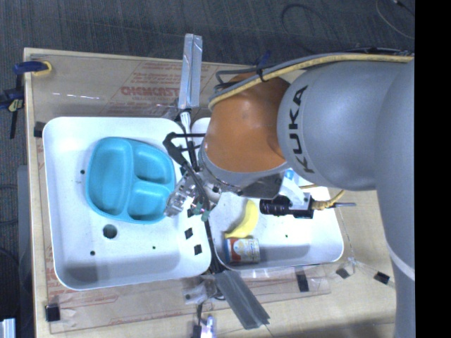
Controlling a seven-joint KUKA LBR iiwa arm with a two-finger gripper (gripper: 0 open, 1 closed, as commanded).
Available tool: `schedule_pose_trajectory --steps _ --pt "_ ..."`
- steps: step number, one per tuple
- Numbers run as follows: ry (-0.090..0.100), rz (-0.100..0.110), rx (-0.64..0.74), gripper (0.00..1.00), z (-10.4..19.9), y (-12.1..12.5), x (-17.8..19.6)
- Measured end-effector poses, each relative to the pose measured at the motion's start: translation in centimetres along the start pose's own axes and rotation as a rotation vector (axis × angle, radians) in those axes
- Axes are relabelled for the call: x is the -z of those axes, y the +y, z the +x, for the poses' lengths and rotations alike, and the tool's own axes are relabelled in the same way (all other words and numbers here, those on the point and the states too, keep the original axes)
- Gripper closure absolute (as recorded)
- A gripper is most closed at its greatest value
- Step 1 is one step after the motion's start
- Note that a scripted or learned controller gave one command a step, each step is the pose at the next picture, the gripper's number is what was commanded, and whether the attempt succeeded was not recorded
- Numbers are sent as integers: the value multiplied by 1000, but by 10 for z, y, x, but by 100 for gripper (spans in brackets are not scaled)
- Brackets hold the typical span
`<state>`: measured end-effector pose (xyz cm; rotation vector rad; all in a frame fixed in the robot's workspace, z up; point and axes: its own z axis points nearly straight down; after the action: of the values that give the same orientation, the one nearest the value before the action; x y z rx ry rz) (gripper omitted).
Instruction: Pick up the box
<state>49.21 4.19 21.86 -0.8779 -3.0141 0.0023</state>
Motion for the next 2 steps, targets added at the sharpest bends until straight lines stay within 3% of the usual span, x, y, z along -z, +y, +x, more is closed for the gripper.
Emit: schedule_pose_trajectory --steps 1,2 --pt "-2 -1 630 100 12 -8 -27" --pt "-5 -2 633 100 11 -7 -16"
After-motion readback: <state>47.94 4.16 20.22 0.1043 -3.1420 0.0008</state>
